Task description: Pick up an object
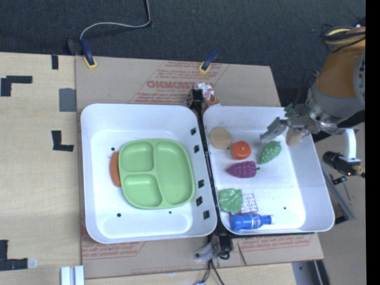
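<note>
Dark grey carpet across the 12 o'clock side, with a pale cable (119,25) looping over it. Lower down, a light wooden bench (35,159) marked with black tape, carrying a cardboard sheet (172,85) clipped at its 12 o'clock edge by two yellow-and-blue clamps (89,60). On the cardboard, two shallow white bins touching side by side: left bin (89,159) and right bin (309,183).

Reaches in from 3 o'clock: grey arm (338,82) with its orange band, wrist bent down toward 9 o'clock over the right bin's 2 o'clock corner. Jaws spread apart, gripping nothing, hanging just at 12 o'clock of a green grape bunch (270,152), with contact impossible to judge.

In the right bin, from that bunch toward 9 o'clock: a red tomato (240,150) just beside it, then a tan round piece (220,138) near the dividing wall. Purple grape bunch (242,170) at 6 o'clock of the tomato. Further toward 6 o'clock, a green leafy piece (230,199) touching a small printed packet (249,202), and a blue bottle (249,221) lying flat against the near wall.

In the left bin, a green divided plate (157,174) at centre, with an orange piece (114,168) tucked against its 9 o'clock edge.
</note>
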`<act>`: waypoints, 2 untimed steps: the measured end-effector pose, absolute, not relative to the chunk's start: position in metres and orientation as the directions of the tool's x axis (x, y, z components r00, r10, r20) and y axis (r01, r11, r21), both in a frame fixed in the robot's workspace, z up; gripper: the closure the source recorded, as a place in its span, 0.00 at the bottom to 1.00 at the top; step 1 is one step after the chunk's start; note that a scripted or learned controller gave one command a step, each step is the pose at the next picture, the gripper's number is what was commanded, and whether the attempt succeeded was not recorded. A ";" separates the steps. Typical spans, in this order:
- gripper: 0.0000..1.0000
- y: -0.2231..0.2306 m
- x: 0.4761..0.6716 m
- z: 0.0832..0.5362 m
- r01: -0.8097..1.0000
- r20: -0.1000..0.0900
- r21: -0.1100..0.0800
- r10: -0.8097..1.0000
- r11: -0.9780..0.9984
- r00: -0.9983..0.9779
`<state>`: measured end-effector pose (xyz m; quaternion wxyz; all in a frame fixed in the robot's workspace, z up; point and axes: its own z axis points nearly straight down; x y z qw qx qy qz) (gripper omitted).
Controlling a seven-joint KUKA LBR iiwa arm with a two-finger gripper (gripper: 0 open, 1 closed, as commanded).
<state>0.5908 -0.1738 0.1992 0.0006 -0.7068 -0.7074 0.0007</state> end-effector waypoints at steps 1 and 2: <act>0.00 -0.104 0.612 0.125 1.000 0.001 -0.003 1.000 0.001 -0.001; 0.00 -0.096 0.621 0.086 1.000 0.000 0.001 1.000 0.002 -0.002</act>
